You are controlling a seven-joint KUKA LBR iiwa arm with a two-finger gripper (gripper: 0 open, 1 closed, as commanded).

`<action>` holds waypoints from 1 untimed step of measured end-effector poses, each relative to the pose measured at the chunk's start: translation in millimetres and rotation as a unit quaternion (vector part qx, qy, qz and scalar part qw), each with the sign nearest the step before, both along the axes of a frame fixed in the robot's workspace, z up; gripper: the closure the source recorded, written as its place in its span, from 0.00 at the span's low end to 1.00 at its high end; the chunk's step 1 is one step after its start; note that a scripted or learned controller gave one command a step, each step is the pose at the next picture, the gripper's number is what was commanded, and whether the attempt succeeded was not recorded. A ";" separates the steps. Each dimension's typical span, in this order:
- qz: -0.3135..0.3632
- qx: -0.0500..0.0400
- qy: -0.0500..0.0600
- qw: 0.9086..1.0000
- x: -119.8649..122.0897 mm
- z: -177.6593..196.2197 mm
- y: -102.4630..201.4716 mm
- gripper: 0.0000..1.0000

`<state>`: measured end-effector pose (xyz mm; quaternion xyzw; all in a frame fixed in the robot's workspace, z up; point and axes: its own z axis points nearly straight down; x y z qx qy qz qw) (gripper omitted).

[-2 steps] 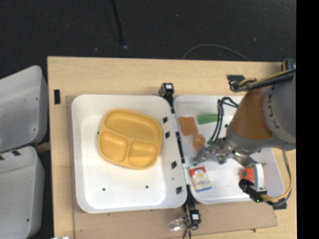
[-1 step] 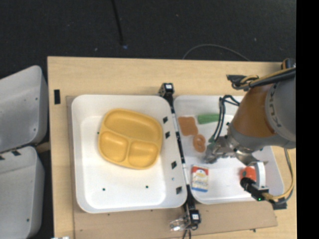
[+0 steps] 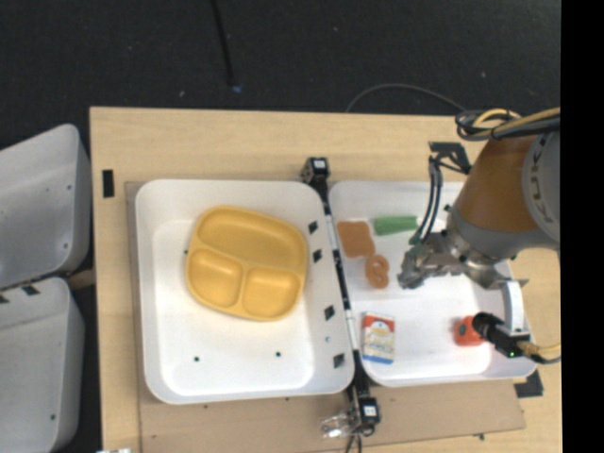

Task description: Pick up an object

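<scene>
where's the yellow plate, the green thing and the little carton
yellow divided plate [image 3: 247, 262], camera view, on its centre ridge
green object [image 3: 394, 224], camera view, on its middle
small carton [image 3: 378, 338], camera view, on its printed top face

Small objects [image 3: 377, 271] (right bin [image 3: 444, 366])

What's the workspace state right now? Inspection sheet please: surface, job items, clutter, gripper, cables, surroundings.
Surface: wooden bench bearing left bin and right bin, side by side.
Job's things: right bin holds a brown block, green piece, small orange object, printed box, red object. Left bin holds a yellow divided tray.
Clutter: nothing seen.
Gripper: gripper low over right bin, beside the small orange object; nothing visibly held.
Cables: black cable along the arm; thin cable behind the bench.
Surroundings: dark floor, white panels at left.
</scene>
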<state>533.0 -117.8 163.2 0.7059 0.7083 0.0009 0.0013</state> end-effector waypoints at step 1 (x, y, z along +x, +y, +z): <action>0.001 0.000 0.000 1.000 2.5 56.9 8.0 1.00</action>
